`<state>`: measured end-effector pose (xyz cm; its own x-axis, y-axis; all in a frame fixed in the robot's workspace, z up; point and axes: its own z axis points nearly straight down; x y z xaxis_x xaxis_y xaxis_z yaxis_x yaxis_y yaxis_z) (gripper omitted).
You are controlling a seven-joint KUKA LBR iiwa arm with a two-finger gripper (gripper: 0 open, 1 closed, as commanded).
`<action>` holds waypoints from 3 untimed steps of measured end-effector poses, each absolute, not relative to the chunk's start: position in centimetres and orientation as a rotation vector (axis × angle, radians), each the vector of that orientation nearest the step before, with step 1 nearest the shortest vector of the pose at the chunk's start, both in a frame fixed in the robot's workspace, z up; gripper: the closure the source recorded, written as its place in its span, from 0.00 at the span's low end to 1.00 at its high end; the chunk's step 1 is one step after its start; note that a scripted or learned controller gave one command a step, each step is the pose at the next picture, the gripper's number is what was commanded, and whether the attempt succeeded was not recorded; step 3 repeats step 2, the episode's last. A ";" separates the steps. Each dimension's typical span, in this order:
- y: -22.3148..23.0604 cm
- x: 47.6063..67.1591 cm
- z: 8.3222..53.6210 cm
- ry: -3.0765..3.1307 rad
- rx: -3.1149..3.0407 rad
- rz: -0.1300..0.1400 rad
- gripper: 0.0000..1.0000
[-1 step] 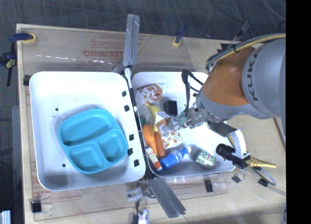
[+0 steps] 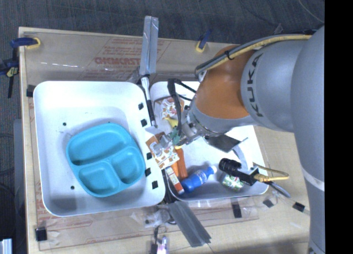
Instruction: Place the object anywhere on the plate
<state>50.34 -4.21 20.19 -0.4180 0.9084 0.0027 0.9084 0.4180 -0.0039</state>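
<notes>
A blue plate (image 2: 105,159) with three compartments lies in the left bin (image 2: 49,104), tilted a little, with bare white floor all around it. The right bin (image 2: 259,187) sits just beside the left bin, and the grey arm (image 2: 276,76) with its orange band (image 2: 223,90) covers most of it from above. The tool (image 2: 177,136) is low over the near-left part of the right bin, close to the wall shared with the left bin; whether it is wide, narrow or holding anything cannot be told, since the wrist hides it.

Just below the tool, against the shared wall, lies a flat printed packet (image 2: 163,152) in orange and white, and an orange stick-like item (image 2: 175,177) rests below that. To the right of these, further from the left bin, lie a blue bottle (image 2: 197,178), a dark bottle with a black cap (image 2: 236,173) and a brass-coloured nozzle (image 2: 270,177) near the right bin's far corner. All these things are in the right bin, well apart from the plate. The bench (image 2: 83,54) under both bins is brown board with red printing.
</notes>
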 end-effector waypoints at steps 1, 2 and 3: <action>-2.2 48.3 19.1 -2.656 -1.672 0.003 1.00; -2.2 48.3 19.1 -2.655 -1.674 0.003 0.00; -2.2 48.3 19.1 -2.655 -1.674 0.003 0.00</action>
